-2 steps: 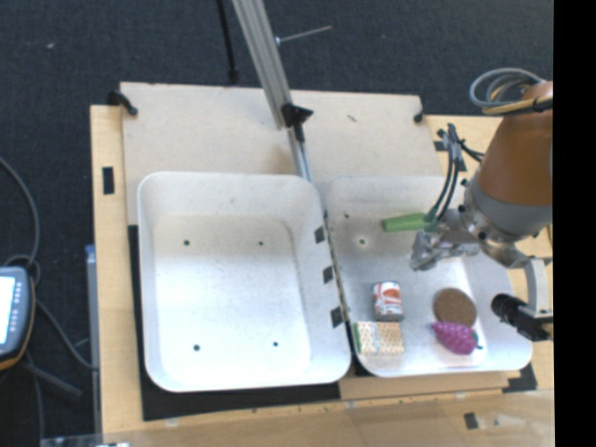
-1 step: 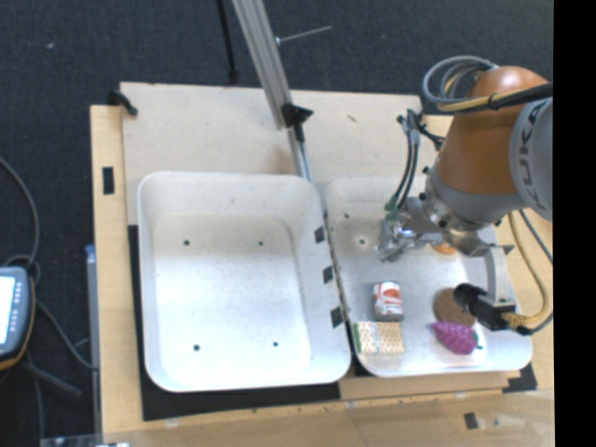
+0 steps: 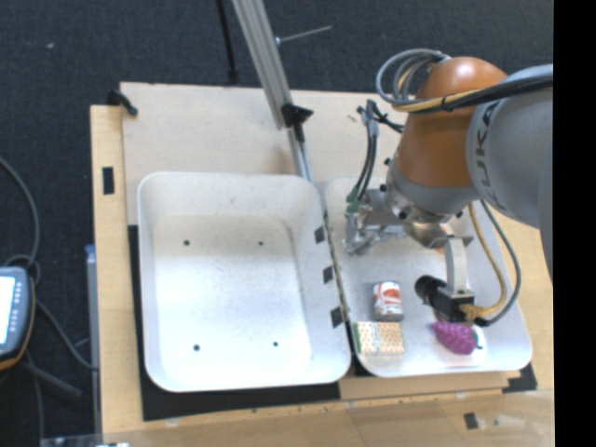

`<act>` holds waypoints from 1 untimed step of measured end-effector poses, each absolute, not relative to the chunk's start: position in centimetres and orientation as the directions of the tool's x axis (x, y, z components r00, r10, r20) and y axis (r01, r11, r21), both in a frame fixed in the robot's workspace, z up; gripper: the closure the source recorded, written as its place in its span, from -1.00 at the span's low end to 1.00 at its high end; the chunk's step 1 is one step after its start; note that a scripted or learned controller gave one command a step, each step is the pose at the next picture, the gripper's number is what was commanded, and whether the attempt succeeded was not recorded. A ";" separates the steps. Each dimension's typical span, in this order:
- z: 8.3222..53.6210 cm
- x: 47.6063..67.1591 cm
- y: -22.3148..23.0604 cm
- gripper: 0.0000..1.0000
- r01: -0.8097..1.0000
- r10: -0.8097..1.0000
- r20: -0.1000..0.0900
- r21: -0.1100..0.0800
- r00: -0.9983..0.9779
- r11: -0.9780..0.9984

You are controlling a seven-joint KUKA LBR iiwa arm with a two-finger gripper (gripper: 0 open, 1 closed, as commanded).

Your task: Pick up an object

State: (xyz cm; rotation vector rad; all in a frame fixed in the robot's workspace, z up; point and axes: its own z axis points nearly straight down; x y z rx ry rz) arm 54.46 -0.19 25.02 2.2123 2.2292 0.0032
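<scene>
While the pincer's state is unclear, the right bin holds a can, box, purple toy.

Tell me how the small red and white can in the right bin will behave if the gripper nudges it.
The can looks upright and short, so a low nudge probably slides it; a higher one might tip it. Once down, its round side would likely roll toward the patterned box.

even overhead light is washing the white bins near blown-out; arm is casting soft shadows; dark floor is staying grainy, overall slightly soft focus.
</scene>
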 end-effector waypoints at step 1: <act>25.7 54.3 5.0 1.00 1.000 1.000 0.002 0.003 -0.008 0.008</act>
